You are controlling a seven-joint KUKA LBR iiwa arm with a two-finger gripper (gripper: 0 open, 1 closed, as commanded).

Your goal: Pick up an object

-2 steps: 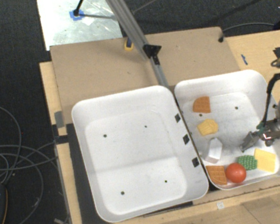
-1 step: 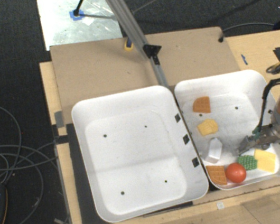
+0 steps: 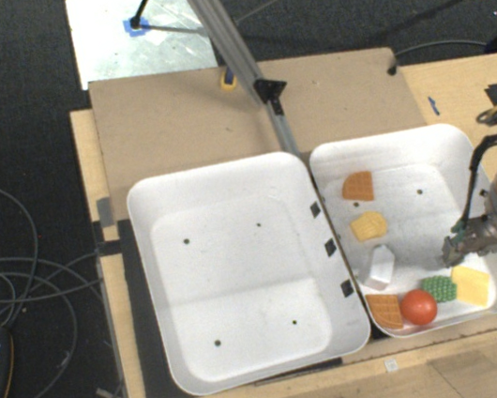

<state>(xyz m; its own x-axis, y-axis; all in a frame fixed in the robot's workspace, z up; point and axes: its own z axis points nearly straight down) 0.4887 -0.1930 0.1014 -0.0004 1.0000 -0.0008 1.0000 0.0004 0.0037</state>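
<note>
The right bin (image 3: 393,153) holds several small objects. At its back lie an orange piece (image 3: 357,186) and, nearer, a yellow piece (image 3: 368,224). A white object (image 3: 380,265) sits near the middle. Along the front wall are an orange waffle-like piece (image 3: 384,309), a red ball (image 3: 419,307), a green object (image 3: 439,288) and a yellow block (image 3: 471,284). My gripper (image 3: 463,246) hangs low over the bin's right side, just above and behind the yellow block and the green object. Nothing shows in its grasp.
The left bin (image 3: 218,189) stands beside the right one, joined by dark clips (image 3: 329,247). A slanted metal pole (image 3: 236,48) crosses the back of the bench. Cables (image 3: 16,282) lie on the floor at the left.
</note>
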